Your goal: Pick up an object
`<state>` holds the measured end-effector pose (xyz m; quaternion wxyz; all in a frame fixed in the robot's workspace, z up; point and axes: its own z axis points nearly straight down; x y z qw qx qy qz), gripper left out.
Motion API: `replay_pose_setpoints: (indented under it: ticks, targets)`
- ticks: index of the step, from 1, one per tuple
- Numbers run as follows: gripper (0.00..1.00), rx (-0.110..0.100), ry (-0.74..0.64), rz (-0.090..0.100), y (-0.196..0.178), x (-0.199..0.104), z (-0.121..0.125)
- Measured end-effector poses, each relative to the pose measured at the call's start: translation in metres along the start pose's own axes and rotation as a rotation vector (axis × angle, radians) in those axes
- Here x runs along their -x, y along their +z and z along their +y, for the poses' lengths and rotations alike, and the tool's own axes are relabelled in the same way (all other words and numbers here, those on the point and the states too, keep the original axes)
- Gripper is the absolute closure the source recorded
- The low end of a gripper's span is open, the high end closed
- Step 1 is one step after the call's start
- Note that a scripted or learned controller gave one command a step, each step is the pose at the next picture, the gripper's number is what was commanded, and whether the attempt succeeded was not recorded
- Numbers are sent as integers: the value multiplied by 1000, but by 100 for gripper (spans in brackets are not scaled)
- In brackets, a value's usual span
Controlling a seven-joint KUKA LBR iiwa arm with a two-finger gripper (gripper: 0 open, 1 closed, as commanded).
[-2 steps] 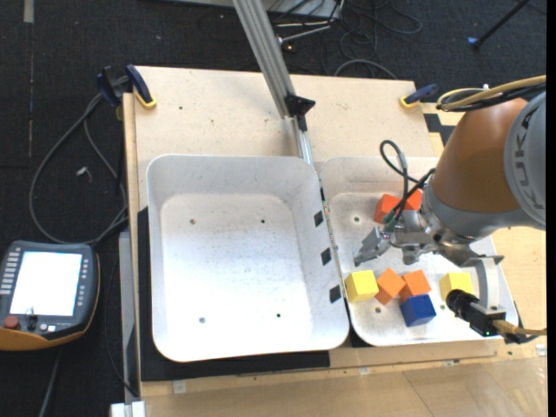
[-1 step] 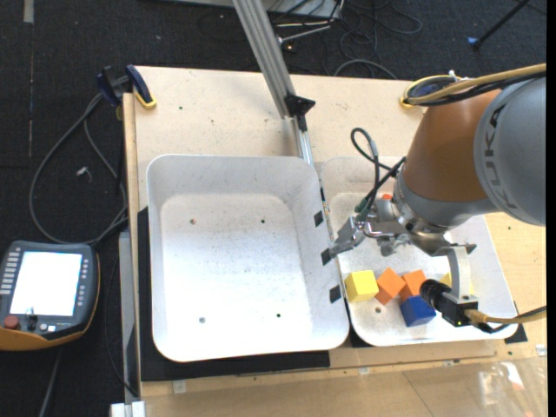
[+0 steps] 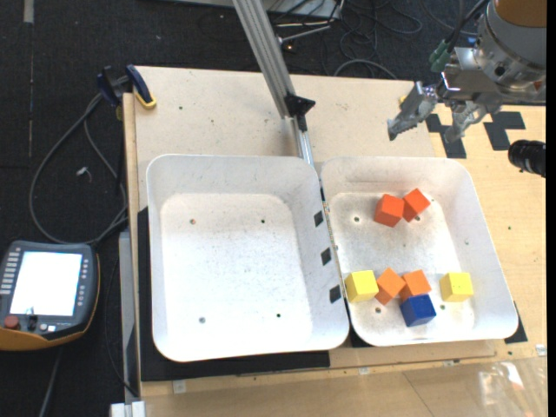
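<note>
The right bin (image 3: pixel 486 233) holds several small blocks. Two orange blocks (image 3: pixel 401 207) touch each other near its far side. Along its near side lie a yellow block (image 3: pixel 360 284), two orange blocks (image 3: pixel 404 283), a blue block (image 3: pixel 418 309) and another yellow block (image 3: pixel 457 287). My gripper (image 3: pixel 432 122) hangs above the bench beyond the right bin's far rim, well clear of the blocks. Its two fingers (image 3: pixel 407 120) are spread apart with nothing between them.
The left bin (image 3: pixel 174 233) sits beside the right one. A slanted metal pole (image 3: pixel 265 42) runs down to the gap between the bins. A teach pendant (image 3: pixel 48 294) lies on the floor at the left. A clamp (image 3: pixel 130 85) sits at the bench's far left corner.
</note>
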<state>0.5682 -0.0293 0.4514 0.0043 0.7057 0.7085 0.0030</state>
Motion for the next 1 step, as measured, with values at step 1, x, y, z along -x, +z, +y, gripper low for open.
replay_pose_setpoints:
  ticks: [1]
  targets:
    - [0,-8,2,-1,5,10,59]
